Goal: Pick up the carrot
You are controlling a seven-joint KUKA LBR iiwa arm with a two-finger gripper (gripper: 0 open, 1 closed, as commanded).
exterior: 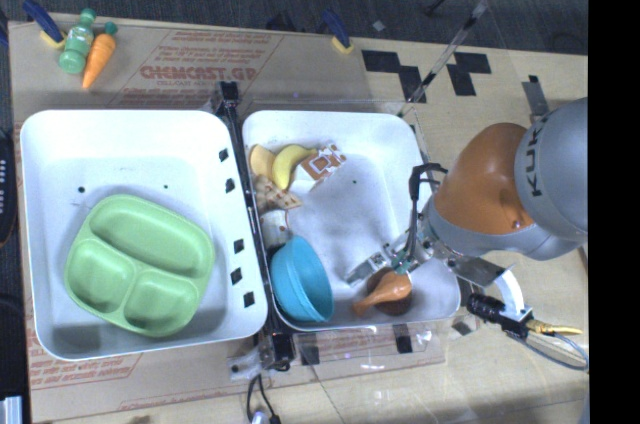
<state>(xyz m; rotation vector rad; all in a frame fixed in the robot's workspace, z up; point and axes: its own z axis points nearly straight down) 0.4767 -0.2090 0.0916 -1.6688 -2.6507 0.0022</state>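
The arm is reaching into the right bin from the right, and its jaws are sitting low near the front right corner, just above an orange carrot; whether they are clenched or released is impossible to tell. The carrot is lying on the bin floor, right of the blue bowl. A green divided plate is lying in the left bin.

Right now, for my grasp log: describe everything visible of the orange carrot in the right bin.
The carrot is a stubby orange toy, plastic-looking, thick at its right end, tapering to a point at lower left. It lies in the right bin by the front wall, apart from the blue bowl to its left. The gripper sits at its thick end; contact is unclear.
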